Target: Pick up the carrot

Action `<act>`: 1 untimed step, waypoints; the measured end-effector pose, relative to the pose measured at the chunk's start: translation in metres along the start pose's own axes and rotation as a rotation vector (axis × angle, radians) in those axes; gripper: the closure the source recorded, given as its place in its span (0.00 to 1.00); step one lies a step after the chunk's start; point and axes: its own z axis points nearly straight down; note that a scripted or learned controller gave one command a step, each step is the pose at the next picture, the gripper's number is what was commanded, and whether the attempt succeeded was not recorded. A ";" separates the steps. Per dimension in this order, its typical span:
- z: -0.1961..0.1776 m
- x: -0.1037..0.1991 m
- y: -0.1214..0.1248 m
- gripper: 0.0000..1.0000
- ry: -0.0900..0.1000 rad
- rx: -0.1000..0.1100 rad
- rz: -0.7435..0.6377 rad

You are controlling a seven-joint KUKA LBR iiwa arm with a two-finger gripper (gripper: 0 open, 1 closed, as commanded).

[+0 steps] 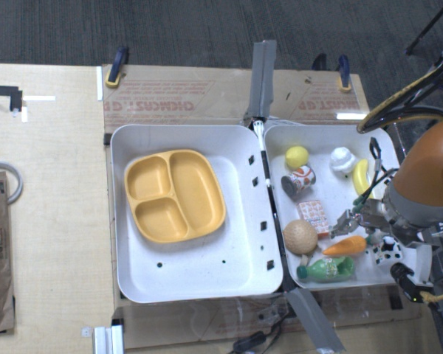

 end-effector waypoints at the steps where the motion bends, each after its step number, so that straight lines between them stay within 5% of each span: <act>1: 0.012 0.050 -0.008 0.00 -0.008 -0.014 0.485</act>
